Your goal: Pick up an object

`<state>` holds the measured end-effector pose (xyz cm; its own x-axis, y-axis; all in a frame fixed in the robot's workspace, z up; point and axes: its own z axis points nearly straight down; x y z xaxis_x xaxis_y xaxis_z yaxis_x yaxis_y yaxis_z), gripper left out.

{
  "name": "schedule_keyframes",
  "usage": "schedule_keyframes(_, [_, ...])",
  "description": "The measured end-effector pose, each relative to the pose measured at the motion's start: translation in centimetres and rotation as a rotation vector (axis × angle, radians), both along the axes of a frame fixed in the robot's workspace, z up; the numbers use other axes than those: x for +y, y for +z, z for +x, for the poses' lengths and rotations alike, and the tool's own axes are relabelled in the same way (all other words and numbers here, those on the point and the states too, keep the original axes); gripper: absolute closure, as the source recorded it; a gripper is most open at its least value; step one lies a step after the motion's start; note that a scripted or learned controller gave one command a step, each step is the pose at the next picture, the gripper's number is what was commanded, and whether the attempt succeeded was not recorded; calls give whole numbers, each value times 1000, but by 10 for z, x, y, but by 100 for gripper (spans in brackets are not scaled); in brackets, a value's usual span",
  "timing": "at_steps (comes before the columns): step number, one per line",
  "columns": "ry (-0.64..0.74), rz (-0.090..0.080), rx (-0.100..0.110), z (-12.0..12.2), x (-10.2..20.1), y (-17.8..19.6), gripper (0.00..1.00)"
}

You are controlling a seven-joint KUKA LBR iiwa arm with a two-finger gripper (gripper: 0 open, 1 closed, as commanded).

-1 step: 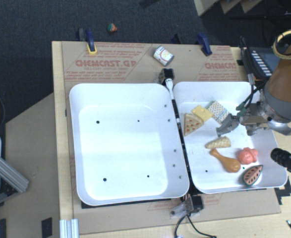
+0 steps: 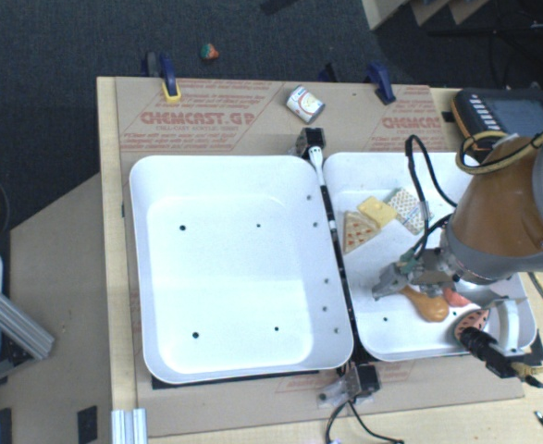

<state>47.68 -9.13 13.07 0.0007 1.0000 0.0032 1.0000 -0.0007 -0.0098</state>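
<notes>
My gripper (image 2: 396,282) hangs low over the middle of the right bin (image 2: 382,336), below the arm's orange band (image 2: 502,215). Just right of it lies a tan-orange rounded object (image 2: 429,307), with a pink piece (image 2: 457,297) beside that. Further back in the bin sit a yellow block (image 2: 376,211), a tan waffle-patterned wedge (image 2: 355,232) and a speckled grey-white piece (image 2: 407,207). A red dotted object (image 2: 472,320) lies near the bin's front right corner. The arm hides part of the bin's right side.
The left bin (image 2: 155,183) stands alongside, sharing a black divider edge (image 2: 331,239). A small white box (image 2: 304,104) lies on the board behind the bins. Blue clamps (image 2: 168,70) hold the board's back edge. A black cable (image 2: 417,169) loops over the right bin.
</notes>
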Motion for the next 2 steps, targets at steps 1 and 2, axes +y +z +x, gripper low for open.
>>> schedule_keyframes(1, [2,-5,-14,70,-14,-49,0])
schedule_keyframes(2, [4,-5,-17,138,-20,-45,0])
